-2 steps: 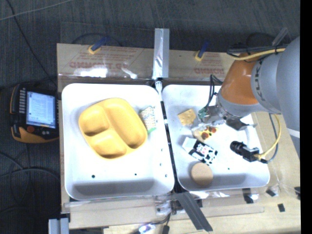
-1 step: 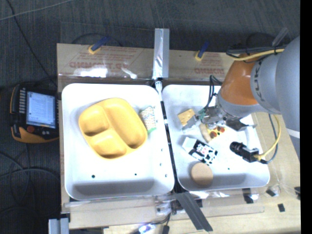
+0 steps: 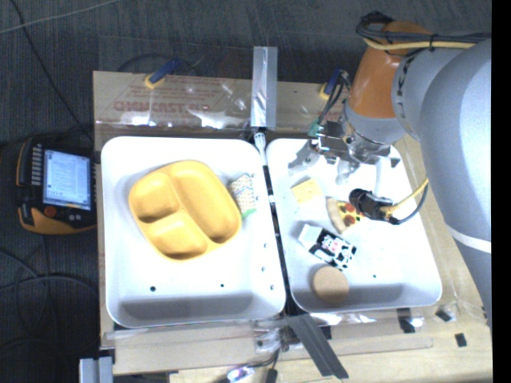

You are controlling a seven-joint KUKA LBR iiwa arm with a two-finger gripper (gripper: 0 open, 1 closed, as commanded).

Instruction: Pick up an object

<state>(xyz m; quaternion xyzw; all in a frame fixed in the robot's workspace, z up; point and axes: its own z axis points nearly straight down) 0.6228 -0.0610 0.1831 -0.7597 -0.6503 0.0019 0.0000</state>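
Observation:
My gripper (image 3: 323,164) hangs over the far part of the right bin (image 3: 415,282), its grey fingers (image 3: 302,157) spread open with nothing between them. Just in front of it lies a pale yellow square block (image 3: 304,191). A pizza-slice toy (image 3: 343,212) sits to the right of that block, beside a black fitting with a yellow cable on the wrist. Nearer the front are a white block (image 3: 309,233), a black-and-white patterned piece (image 3: 334,249) and a tan round disc (image 3: 329,282).
The left bin (image 3: 128,298) holds a yellow divided plate (image 3: 184,208) and a small speckled object with a green edge (image 3: 243,194) by the dividing wall. A metal post (image 3: 264,86) stands behind the bins. An orange-framed pendant (image 3: 56,183) lies left of the bench.

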